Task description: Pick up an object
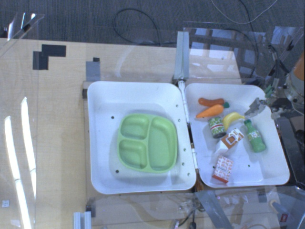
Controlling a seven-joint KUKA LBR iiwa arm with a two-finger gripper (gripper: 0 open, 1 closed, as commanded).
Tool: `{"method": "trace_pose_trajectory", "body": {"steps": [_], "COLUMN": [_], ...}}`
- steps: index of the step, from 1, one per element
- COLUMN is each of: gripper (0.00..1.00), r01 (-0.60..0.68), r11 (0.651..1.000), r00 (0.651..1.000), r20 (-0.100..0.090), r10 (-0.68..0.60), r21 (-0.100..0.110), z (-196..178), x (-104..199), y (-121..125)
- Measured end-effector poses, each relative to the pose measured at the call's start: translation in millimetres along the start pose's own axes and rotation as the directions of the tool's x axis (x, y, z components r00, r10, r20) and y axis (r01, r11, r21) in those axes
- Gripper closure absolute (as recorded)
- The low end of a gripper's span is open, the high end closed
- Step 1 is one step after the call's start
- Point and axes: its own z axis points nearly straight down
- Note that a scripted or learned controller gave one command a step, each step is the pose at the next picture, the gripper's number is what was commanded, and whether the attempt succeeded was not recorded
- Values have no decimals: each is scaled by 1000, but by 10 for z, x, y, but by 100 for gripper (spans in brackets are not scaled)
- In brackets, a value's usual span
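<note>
The right bin holds several small items. There is an orange carrot with a red sausage-like piece behind it. Near them are a yellow banana, a green-labelled can and a green bottle. A brown-and-white carton and a red snack box lie toward the front. My gripper hangs at the bin's far right side, just right of the banana and above the bottle. It is open, and nothing lies between its fingers.
A green divided plate lies in the left bin. A raised rim separates the two bins. Clear panels and cables stand behind the right bin.
</note>
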Motion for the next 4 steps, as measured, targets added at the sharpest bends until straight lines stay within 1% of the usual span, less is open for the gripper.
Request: {"method": "trace_pose_trajectory", "body": {"steps": [1, 2, 3, 4], "gripper": [0, 0, 100, 100], "r01": [94, -218, -212, -354], "r11": [996, 976, 977, 935], "r00": [996, 976, 977, 935], "r20": [2, -7, -6, 0], "r10": [-94, 218, 212, 354], "r21": [-6, -5, -13, -4], "z": [1316, 1567, 1449, 484], "x": [-288, -261, -254, 148], "y": [173, 342, 376, 585]}}
